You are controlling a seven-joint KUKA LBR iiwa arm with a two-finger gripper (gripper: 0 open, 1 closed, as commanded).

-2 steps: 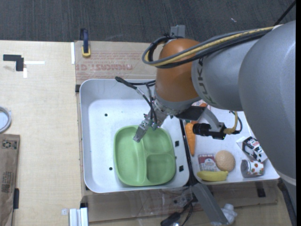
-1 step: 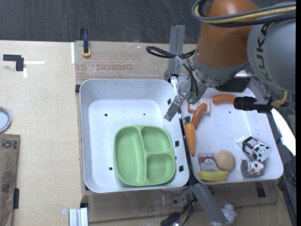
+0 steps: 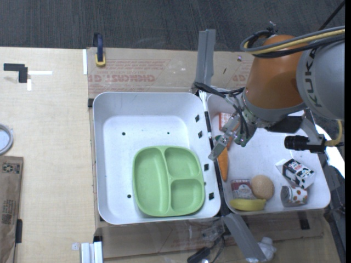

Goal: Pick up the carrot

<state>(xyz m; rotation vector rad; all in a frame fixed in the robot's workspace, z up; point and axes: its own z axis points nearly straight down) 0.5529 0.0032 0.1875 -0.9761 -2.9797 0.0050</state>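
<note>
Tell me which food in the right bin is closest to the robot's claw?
The carrot. It lies along the right bin's left wall, right under the gripper, while the banana and the round bun sit farther off near the bin's front.

Dark carpet (image 3: 137,10) beyond wooden bench (image 3: 44,125)

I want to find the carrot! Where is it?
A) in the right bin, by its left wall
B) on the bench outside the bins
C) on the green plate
A: the orange carrot lies in the right bin along its left wall, just under the tool.
</note>
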